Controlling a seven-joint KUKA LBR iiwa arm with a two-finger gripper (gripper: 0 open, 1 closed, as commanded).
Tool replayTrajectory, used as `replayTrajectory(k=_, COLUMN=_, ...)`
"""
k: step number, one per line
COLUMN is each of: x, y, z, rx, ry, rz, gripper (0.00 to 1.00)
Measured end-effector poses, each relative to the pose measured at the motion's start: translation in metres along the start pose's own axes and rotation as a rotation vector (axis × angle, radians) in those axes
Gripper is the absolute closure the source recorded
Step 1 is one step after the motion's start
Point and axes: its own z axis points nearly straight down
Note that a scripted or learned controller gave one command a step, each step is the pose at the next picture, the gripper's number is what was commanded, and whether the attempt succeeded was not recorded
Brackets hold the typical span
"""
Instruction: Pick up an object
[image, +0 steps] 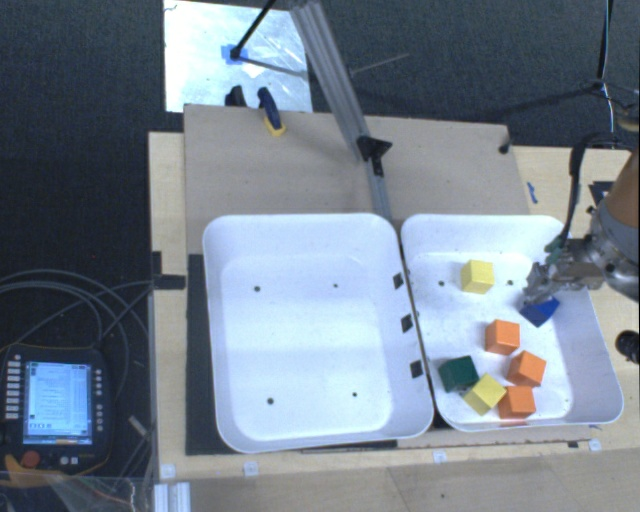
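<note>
My gripper (540, 292) reaches in from the right over the right bin (590, 400), near that bin's right side. A blue block (539, 314) lies tilted directly under the gripper's tip and is partly covered by it. Whether the gripper has hold of the block is not visible. Other blocks lie in the same bin: a yellow one (478, 275) to the upper left of the gripper, and an orange one (502, 336) just below and left of the blue block.
Near the right bin's front are two more orange blocks (527, 368) (517, 402), a second yellow block (485, 393) and a green block (458, 373). The left bin (215, 300) adjoins on the left. A slanted grey pole (340, 90) crosses the back.
</note>
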Motion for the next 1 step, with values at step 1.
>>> replayTrajectory(k=1, x=0.0514, y=0.0228, z=0.0116, rx=0.002, ry=0.001, rz=-0.001, gripper=1.0)
